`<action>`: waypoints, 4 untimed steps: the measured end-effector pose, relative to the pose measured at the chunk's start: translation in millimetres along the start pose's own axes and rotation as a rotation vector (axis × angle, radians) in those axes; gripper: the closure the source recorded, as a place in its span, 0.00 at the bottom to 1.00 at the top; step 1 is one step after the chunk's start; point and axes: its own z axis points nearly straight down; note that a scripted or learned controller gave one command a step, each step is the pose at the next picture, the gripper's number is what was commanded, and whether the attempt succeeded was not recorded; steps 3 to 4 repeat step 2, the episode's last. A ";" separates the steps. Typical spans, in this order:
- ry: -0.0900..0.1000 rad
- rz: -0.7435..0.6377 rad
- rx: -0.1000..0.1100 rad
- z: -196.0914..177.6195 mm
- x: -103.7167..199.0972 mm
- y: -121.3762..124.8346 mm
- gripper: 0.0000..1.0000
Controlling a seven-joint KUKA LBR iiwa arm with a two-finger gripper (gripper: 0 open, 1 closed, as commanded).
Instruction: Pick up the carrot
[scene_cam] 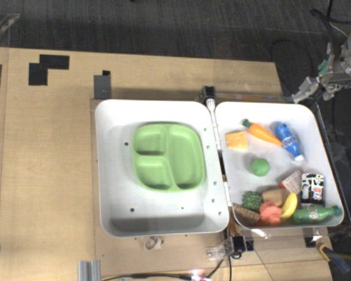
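The carrot (263,133) is orange with a green top. It lies at a slant near the back of the right bin (316,122), its green end toward the bin's left. A yellow cheese wedge (236,140) lies just left of it and a blue bottle (288,139) just right of it. My gripper (315,88) hangs outside the bin past its back right corner, well apart from the carrot and higher in the view. Nothing shows in its grasp.
A green ball (260,167) sits mid-bin. Along the front lie a milk carton (312,187), a banana (289,205), a green bottle (316,214) and several other toy foods. The left bin (114,127) holds a green divided plate (167,156).
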 end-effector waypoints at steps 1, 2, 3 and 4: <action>0.003 -0.125 -0.006 139.9 30.4 7.0 0.00; 0.016 -0.028 0.008 161.2 103.7 15.2 0.00; 0.016 -0.028 0.008 161.2 103.7 15.2 0.00; 0.016 -0.028 0.008 161.2 103.7 15.2 0.00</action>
